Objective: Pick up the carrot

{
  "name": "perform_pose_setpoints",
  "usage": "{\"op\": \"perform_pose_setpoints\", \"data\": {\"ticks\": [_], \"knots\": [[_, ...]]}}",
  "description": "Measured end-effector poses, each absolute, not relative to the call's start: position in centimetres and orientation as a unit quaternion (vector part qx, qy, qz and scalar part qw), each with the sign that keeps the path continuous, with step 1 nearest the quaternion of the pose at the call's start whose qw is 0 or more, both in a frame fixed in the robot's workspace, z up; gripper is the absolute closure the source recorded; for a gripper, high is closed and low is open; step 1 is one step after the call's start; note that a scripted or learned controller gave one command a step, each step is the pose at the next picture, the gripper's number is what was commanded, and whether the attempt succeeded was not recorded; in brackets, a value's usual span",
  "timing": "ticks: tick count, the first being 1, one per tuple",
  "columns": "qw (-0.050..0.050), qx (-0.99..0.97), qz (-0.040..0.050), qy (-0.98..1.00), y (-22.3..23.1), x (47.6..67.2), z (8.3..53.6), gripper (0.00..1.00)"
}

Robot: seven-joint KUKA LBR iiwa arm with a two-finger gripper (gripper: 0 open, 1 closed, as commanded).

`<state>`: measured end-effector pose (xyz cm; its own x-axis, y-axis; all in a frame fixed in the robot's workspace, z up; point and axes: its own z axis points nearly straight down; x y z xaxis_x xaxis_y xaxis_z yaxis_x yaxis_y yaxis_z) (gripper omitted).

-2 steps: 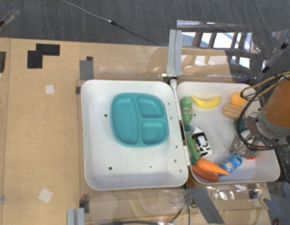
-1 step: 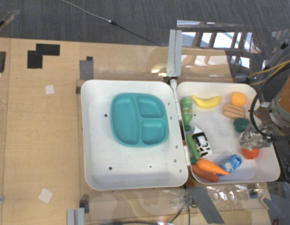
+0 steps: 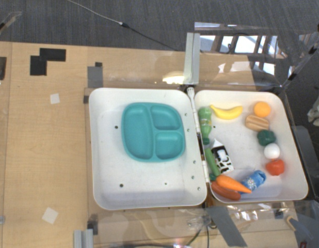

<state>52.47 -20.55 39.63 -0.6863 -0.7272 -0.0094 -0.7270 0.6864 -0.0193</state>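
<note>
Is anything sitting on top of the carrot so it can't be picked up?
Nothing lies on the carrot. It is crowded, though: a red thing lies right under it, a blue packet touches its tip, and a black-and-white item sits just above it in the right bin.

No text could be read anywhere; the black-and-white pack (image 3: 222,158) in the right bin (image 3: 291,138) bore white marks too blurred to make out.

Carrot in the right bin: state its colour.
Orange, the carrot at the bin's near left corner, seen in the camera view.
</note>
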Motion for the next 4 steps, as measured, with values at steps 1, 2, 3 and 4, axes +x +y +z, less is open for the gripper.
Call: {"op": "perform_pose_setpoints", "data": {"ticks": [1, 2, 3, 4], "knots": [[0.003, -0.51, -0.0006, 0.86, -20.4, 52.6, 9.6, 1.0], [0.007, -0.462, -0.0074, 0.887, -20.4, 51.7, 28.9, 1.0], [0.004, -0.564, -0.0035, 0.826, -20.6, 49.0, 9.2, 1.0], [0.005, -0.478, -0.0037, 0.878, -20.6, 49.0, 14.9, 1.0]]}}
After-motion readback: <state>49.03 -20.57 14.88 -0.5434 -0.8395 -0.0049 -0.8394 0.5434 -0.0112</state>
